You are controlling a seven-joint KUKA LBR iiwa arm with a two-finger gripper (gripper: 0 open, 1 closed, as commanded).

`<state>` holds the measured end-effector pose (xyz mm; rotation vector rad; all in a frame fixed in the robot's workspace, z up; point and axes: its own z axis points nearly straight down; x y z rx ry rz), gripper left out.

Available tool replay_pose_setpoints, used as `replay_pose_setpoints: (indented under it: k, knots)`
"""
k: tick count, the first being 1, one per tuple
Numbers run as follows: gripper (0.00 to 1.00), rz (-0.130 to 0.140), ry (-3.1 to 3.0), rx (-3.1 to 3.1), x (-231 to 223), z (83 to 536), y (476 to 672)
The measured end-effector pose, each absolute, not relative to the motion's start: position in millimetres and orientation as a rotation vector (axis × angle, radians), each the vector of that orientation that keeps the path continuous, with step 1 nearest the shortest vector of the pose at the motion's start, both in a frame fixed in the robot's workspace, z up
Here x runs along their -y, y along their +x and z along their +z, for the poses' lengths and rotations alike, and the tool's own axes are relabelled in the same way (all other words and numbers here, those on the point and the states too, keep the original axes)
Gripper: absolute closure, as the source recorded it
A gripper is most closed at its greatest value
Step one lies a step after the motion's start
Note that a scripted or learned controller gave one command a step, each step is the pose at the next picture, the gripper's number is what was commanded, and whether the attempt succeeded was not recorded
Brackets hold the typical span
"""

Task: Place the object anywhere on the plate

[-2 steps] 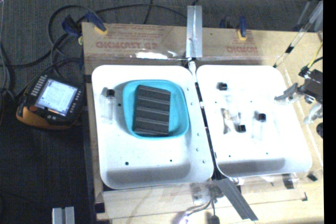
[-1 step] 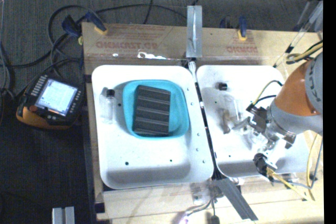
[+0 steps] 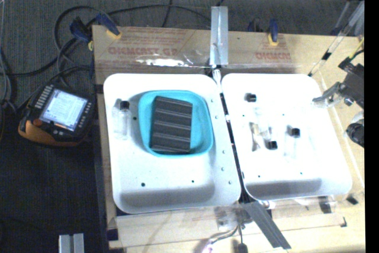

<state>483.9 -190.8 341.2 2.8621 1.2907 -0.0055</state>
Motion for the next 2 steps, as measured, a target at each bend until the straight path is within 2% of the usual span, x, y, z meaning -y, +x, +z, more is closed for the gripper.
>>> replay_pose_setpoints:
  k: [1, 2]
  knots:
    - [0.0, -0.009, 2.978, -1.012, 164.6, 159.3, 482.4]
    - [0.0, -0.007, 2.888, -1.232, 179.5, 298.7, 488.0]
